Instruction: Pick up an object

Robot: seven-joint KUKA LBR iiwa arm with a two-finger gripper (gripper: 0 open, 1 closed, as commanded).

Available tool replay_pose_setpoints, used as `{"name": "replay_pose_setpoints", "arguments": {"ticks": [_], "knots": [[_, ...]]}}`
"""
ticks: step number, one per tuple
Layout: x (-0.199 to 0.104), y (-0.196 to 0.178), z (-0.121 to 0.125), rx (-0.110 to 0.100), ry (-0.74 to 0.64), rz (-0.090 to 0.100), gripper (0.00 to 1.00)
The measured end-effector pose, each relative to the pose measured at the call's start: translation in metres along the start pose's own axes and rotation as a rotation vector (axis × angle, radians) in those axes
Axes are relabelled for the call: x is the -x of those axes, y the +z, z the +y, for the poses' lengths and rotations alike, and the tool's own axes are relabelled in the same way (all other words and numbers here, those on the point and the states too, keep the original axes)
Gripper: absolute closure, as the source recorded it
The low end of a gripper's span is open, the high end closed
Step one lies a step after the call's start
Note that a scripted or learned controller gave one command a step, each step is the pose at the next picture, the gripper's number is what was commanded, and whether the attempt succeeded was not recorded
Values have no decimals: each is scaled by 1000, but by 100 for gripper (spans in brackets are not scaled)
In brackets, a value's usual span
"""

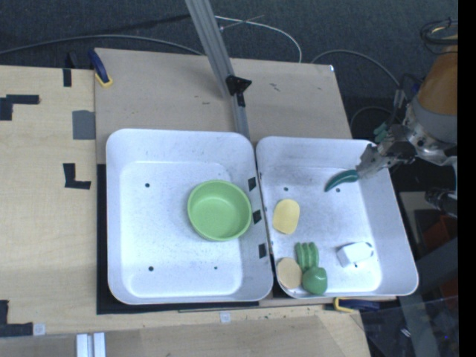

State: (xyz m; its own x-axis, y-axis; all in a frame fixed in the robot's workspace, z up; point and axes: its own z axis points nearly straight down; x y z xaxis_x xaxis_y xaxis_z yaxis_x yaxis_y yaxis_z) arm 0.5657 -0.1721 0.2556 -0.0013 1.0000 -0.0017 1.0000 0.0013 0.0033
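Gripper (370, 159) sits over the right bin's (387, 222) far right edge, fingers apparently closed on one teal curved object (342, 178), though the grip is small and unclear; right bin, near to far: one green pepper-like piece (311, 268), one tan disc (288, 274), one white object (354, 253), one yellow oval (286, 216); left bin (141, 207) holds one green bowl (219, 210).

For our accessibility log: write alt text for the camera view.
The arm's end effector hangs over the right bin's far right side, a teal curved object at its tip. That bin also holds a yellow oval piece, a green toy, a tan disc and a white object; the left bin holds a green bowl.
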Motion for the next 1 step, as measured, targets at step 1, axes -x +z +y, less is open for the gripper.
{"name": "replay_pose_setpoints", "arguments": {"ticks": [1], "knots": [[-50,-6,8,-3,-5,3,100]]}}
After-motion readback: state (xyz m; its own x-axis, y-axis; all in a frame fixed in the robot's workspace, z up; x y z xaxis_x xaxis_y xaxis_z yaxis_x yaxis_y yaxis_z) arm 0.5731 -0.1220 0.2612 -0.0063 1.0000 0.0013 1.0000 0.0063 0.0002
